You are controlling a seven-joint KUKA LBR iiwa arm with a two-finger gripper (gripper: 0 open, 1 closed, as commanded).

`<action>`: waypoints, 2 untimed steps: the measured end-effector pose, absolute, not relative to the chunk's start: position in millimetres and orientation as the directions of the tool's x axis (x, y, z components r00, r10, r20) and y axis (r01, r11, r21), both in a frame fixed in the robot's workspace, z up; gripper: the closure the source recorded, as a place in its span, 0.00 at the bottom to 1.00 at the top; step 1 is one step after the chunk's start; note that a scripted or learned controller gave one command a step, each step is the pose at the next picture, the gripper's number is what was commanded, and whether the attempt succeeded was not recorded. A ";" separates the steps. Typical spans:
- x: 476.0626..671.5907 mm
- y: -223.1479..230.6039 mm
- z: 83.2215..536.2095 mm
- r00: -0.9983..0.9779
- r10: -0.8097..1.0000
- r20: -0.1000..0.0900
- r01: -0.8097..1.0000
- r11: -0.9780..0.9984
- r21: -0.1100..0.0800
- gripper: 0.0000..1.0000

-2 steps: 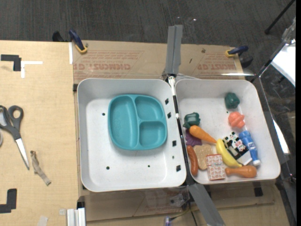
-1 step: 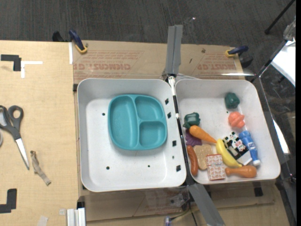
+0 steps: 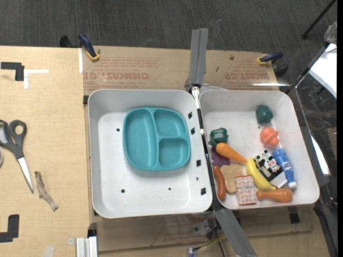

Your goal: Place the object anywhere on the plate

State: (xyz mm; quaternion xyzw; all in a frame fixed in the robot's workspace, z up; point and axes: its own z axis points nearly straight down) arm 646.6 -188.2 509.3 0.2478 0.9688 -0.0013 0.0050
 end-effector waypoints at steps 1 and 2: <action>648.3 -187.3 517.7 -0.878 0.478 -0.013 0.478 0.878 0.000 1.00; 650.2 -186.4 526.0 -0.879 0.476 -0.016 0.476 0.880 0.000 1.00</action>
